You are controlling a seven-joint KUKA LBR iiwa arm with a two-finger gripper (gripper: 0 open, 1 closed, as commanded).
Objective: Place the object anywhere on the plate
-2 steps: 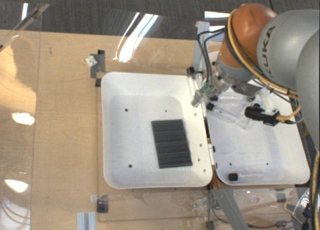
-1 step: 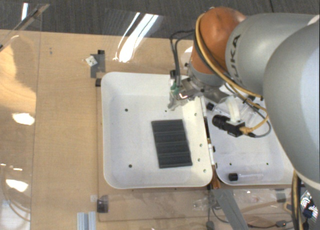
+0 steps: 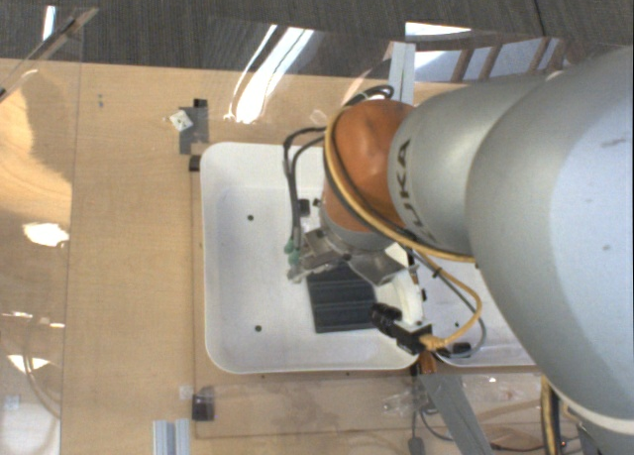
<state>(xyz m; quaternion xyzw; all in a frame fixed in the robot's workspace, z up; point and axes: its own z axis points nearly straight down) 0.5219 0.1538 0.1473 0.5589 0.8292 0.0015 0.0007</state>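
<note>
My grey arm (image 3: 515, 215) reaches in from the right, and its orange band (image 3: 362, 170) sits over the right half of the left white bin (image 3: 233, 245). Below the band, the gripper (image 3: 340, 302) appears as a dark ribbed block hanging low over the bin floor, near the bin's front right part. The arm's bulk hides the bin floor under the gripper and nearly all of the right bin.
The bare white floor of the left bin stretches to the left of the gripper. Black brackets sit on the wooden bench at the bin's far left corner (image 3: 195, 128) and near its front left corner (image 3: 203, 404). Yellow and black cables (image 3: 458, 329) loop off the wrist.
</note>
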